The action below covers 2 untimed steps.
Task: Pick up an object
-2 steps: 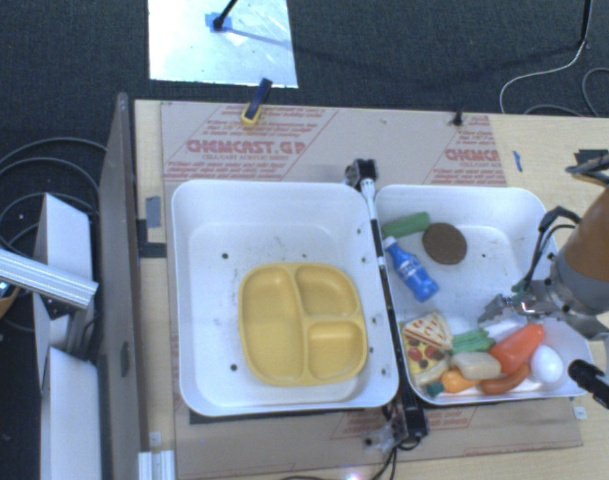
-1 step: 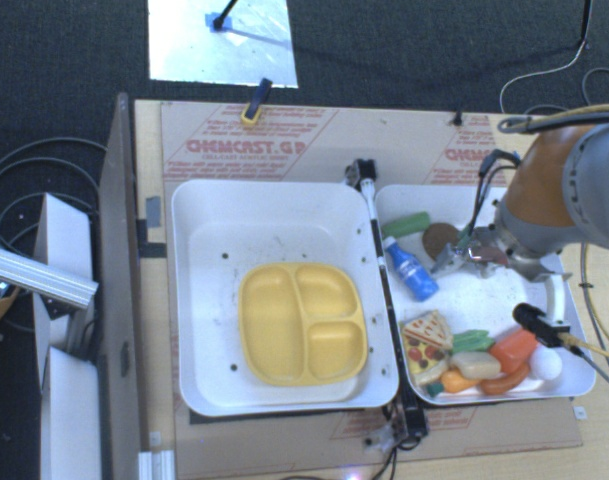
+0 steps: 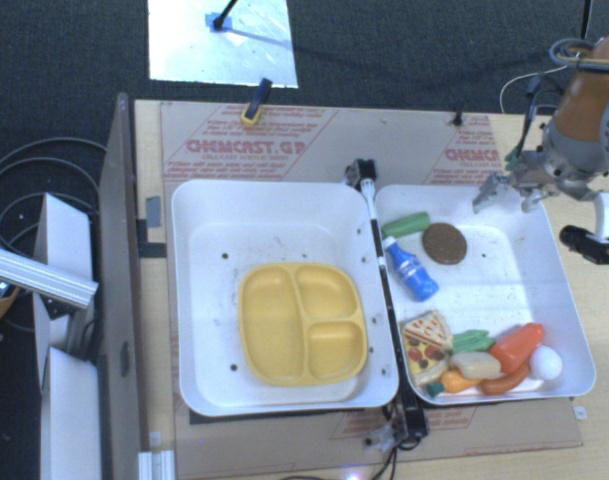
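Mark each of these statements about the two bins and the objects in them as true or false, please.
1. The yellow tray lies in the left bin. True.
2. The blue bottle lies inside the yellow tray. False: it lies in the right bin, near the divider between the bins.
3. The brown round disc lies beside the green piece. True.
4. The hand is holding the white egg. False: the hand is at the right bin's far edge, and the egg lies in the near right corner.
5. The pizza slice lies in the right bin. True.
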{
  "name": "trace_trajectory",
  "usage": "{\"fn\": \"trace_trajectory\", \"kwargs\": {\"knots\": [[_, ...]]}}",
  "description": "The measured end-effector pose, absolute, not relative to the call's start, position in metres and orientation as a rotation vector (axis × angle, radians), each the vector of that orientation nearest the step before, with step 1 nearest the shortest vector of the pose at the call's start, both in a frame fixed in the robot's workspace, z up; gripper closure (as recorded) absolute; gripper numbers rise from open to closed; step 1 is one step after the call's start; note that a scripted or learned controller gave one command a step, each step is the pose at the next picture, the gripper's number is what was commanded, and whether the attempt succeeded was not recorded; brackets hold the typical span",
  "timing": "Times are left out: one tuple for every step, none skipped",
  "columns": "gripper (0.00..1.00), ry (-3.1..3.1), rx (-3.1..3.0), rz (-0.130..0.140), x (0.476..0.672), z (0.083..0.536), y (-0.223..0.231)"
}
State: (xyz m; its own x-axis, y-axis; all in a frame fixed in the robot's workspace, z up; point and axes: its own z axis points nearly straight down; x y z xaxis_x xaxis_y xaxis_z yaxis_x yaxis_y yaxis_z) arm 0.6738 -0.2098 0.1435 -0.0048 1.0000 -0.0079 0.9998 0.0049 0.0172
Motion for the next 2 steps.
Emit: {"fn": "trace_trajectory", "kwargs": {"knots": [[0.0,2.237,2.216,0.0,0.629,0.081,-0.122],[0.0,2.239,2.223,-0.039,0.664,0.084,-0.114]]}}
